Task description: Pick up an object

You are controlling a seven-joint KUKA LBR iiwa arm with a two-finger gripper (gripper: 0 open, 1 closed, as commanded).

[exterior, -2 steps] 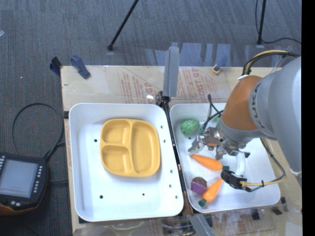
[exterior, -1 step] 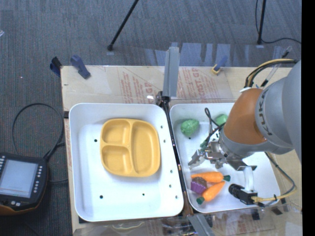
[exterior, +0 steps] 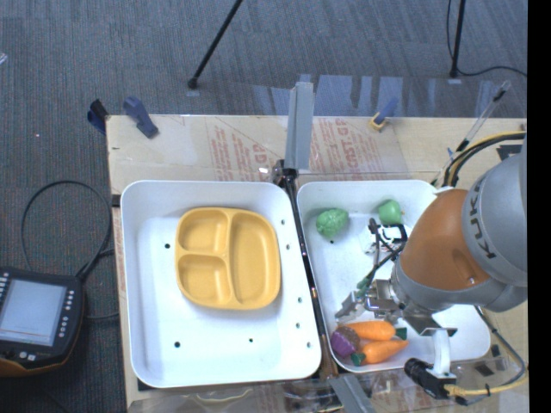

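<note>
In the right bin [exterior: 344,256], two orange carrots [exterior: 375,330] lie side by side at the near edge, with a purple toy [exterior: 344,342] touching their left ends. A leafy green toy [exterior: 331,222] and a smaller green toy [exterior: 390,211] sit toward the far side. My gripper [exterior: 362,302] hangs low just above the carrots' left part, under the grey arm with its orange band [exterior: 439,248]. I see nothing clearly held in it. The arm hides the right half of this bin.
The left bin [exterior: 155,317] holds a yellow three-compartment plate [exterior: 229,256]. A grey post [exterior: 300,132] stands behind the wall between the bins. Cables run along the arm at the right. A pendant [exterior: 34,317] lies on the floor at left.
</note>
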